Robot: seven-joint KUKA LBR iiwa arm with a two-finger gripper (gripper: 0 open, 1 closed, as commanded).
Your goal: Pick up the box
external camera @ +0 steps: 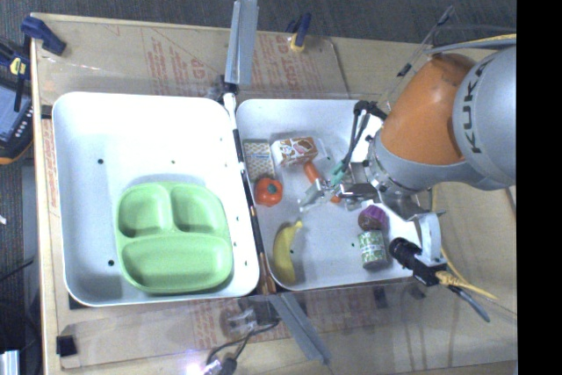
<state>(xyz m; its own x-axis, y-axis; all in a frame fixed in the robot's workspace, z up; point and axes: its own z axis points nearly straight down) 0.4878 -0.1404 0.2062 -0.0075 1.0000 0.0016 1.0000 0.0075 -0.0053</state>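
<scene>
The box (294, 151) is small, white and brown with a printed picture. It lies in the right bin (299, 111), in its upper left part. My gripper (321, 188) hangs low over the middle of that bin, just below and to the right of the box and apart from it. An orange carrot (313, 173) lies between the box and the gripper. The grey arm with its orange band (423, 123) covers the bin's right side.
A patterned flat packet (256, 158) sits left of the box. A red tomato (269, 191), a banana (285, 252), a purple item (373, 216) and a green-labelled can (372, 249) share the right bin. The left bin (88, 127) holds a green divided tray (174, 237).
</scene>
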